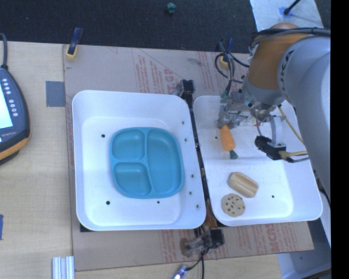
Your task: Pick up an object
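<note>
- Carrot (227, 138) lies in right bin (291, 205), upper-left part, green tip toward frame bottom
- Gripper (231, 116) just above carrot's upper end; finger state cannot be told
- Bread roll (243, 184) and cookie (233, 204) lower in same bin
- Blue divided plate (146, 162) sits in left bin (93, 115)

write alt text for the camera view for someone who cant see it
The grey and orange arm's gripper hangs over the far end of the right white bin, just above a toy carrot. Nearer in that bin lie a bread roll and a cookie. The left white bin holds a blue divided plate.
</note>
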